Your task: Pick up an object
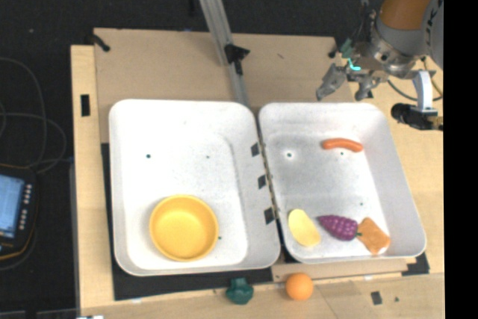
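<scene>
My gripper hangs above the far edge of the right bin, with its two fingers spread apart and nothing between them. In the right bin lie an orange sausage near the back, and along the front a pale yellow piece, a purple grape bunch and an orange carrot-like piece. A yellow bowl sits in the front of the left bin.
An orange ball and a small green object lie on the bench in front of the bins. A grey metal pole slants up behind the bins. A black device sits at far left.
</scene>
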Available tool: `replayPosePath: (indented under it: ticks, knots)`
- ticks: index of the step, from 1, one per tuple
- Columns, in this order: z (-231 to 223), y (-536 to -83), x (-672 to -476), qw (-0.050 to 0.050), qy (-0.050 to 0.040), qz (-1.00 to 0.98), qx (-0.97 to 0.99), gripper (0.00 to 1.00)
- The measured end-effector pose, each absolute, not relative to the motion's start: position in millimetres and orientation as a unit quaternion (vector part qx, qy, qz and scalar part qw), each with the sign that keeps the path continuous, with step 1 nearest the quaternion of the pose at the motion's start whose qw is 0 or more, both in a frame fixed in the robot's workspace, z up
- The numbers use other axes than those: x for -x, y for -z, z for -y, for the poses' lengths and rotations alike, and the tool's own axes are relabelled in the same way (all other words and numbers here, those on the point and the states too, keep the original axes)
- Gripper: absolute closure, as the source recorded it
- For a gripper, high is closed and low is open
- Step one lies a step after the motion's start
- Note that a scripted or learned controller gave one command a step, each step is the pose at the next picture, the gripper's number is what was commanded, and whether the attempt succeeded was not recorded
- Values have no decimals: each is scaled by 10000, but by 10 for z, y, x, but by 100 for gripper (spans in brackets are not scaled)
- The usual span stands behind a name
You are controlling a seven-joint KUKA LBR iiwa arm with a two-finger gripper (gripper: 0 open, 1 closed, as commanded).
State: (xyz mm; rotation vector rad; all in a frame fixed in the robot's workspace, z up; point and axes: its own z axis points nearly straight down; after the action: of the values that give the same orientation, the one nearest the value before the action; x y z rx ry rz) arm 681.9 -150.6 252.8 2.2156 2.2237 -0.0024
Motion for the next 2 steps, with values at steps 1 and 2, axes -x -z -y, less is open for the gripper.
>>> replayPosePath:
  ticks: [1,2]
  knots:
    - [1609,-2005,-6762,2,16,-7069,-7073,0]
    - [1721,-1442,-6726,-6,25,-7067,-7075,0]
